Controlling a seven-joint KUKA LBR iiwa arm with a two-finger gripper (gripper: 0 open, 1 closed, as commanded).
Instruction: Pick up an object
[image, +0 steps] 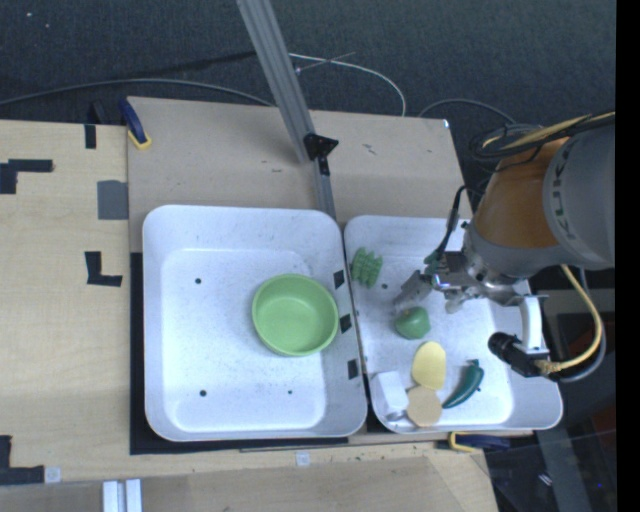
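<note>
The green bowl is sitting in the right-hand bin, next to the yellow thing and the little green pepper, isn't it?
Not quite. The camera view shows the green bowl alone in the left bin. The yellow thing and the little green pepper do lie in the right bin.

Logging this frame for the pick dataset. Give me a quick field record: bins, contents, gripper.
left bin: shallow white tray, holds a round green plastic bowl
right bin: shallow white tray, holds the small items
right bin contents: green ridged block, green rounded lump, yellow egg-shaped piece, tan round piece, dark green pepper-shaped toy
gripper: above right bin, near green lump
grasp: nothing seen held
</note>
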